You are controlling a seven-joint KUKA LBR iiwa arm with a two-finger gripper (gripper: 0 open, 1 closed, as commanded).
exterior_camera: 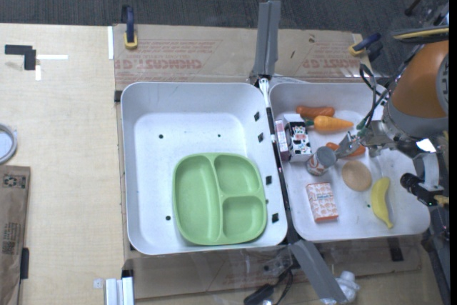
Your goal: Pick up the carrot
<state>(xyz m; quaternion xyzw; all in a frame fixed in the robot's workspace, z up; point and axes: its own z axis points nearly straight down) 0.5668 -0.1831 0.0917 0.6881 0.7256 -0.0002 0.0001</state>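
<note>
A carrot [332, 123] is seen lying on its side in the right bin [407, 221], near the bin's far wall, just in front of a second, darker orange piece [315, 111] that may be another carrot. The claw [351, 146] is lowered into the same bin just on the near side of the carrot, apparently so that the arm, reaching in from the right, can come at the target from above; whether the claw is spread or closed, and whether anything is gripped, cannot be told from this angle. Something orange is glimpsed beside the claw, but it cannot be identified. Around it are crowded a small can [319, 161], a printed box [299, 138], a snack packet [323, 201], a tan rounded item [356, 175] and a banana [380, 201], so a clean approach is judged difficult. A green divided plate [220, 198] is set in the left bin [143, 153], well apart from the work.
</note>
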